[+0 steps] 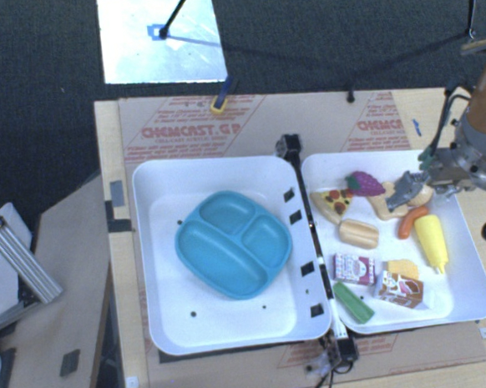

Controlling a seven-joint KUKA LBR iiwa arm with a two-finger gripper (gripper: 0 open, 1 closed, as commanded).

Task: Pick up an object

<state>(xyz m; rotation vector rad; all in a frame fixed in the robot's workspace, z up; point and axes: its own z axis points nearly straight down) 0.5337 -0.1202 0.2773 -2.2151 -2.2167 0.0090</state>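
A dark carpeted floor surrounds the worktop (pixel 179 123), which is covered with printed cardboard and carries two shallow white bins side by side. The left bin (pixel 156 204) holds a blue divided plate (pixel 233 243), set roughly at its middle. The right bin (pixel 477 292) serves as the supply, with toy foods scattered loosely so each can be reached from above.

Taking the hot-dog bun (pixel 359 234) as landmark: a pizza slice (pixel 334 200) lies just up-left of it, purple grapes (pixel 364 183) further up, two small cartons (pixel 355 268) (pixel 401 284) below it, a green piece (pixel 353 301) lower still, and a yellow corn cob (pixel 432 242) with an orange carrot (pixel 413 220) beside it to the right.

The end effector (pixel 410 187) hangs up-right of the bun, low over a tan object (pixel 387 209) near the grapes, probably lined up for a grasp there. Its fingers blur into the clutter, so I cannot tell whether they are apart or closed, and nothing is clearly held.
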